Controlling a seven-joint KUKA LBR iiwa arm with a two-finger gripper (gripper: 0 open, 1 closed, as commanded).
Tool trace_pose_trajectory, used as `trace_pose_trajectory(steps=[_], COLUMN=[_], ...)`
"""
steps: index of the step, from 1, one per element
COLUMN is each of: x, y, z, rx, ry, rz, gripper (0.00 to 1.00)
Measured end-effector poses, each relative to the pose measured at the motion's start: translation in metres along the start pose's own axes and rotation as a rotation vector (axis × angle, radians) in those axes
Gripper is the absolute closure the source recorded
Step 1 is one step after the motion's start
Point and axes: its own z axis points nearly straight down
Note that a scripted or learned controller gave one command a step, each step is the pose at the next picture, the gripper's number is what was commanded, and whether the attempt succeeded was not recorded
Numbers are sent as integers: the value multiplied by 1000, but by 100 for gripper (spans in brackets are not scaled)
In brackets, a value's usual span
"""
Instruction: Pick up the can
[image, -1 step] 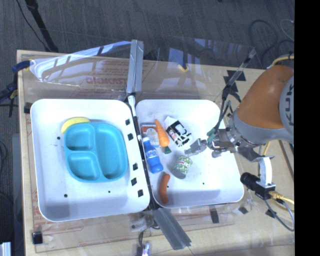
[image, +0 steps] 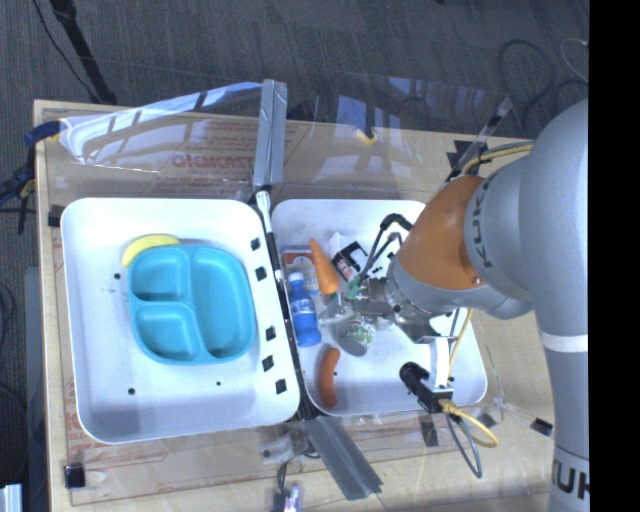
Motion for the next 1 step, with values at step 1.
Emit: trace_pose_trajectory(steps=[1], x=[-12], y=[-32], z=[18], rx=[16], ry=[7], rz=[-46], gripper=[0])
